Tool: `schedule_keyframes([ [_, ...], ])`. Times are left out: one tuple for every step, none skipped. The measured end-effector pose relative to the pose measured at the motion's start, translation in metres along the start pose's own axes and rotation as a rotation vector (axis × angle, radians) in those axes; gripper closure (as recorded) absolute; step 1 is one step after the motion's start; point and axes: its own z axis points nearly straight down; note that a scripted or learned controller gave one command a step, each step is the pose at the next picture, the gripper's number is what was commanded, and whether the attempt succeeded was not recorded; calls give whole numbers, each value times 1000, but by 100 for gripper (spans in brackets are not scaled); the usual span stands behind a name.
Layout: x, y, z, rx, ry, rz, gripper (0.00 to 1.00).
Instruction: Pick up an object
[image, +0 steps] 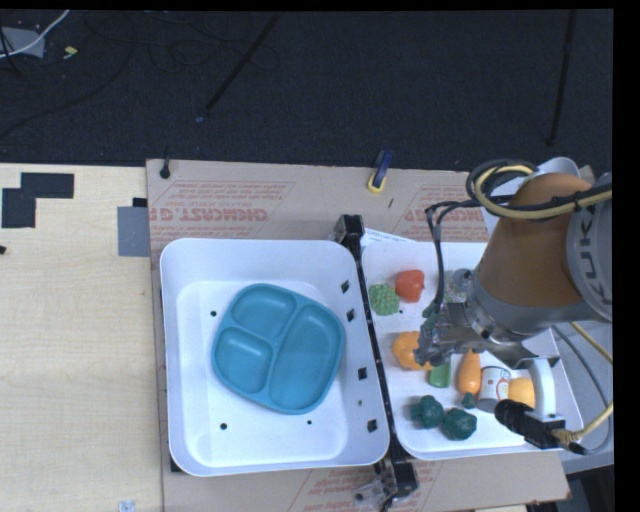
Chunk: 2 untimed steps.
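Note:
My gripper (438, 350) is low inside the right bin (400, 250), hanging from the grey and orange arm (530, 260). Its tip is beside an orange toy (404, 351) and just above a small green piece (439, 377). An orange carrot-like piece (469, 371) lies to the right of the tip. Farther back in the bin are a light green leafy toy (383, 297) and a red toy (409, 285). Two dark teal pieces (428, 411) (460, 425) lie at the bin's near edge. I see nothing clearly held.
The left bin (185, 300) holds a blue divided plate (278, 346). A black divider (362, 330) runs between the bins. The arm's body covers the right bin's right half. Cardboard (260, 200) lies under both bins.

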Motion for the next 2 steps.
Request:
schedule_keyframes([
  [8,-5,-22,-5,-2,1,100],
  [5,-16,-12,-2,-2,3,100],
])
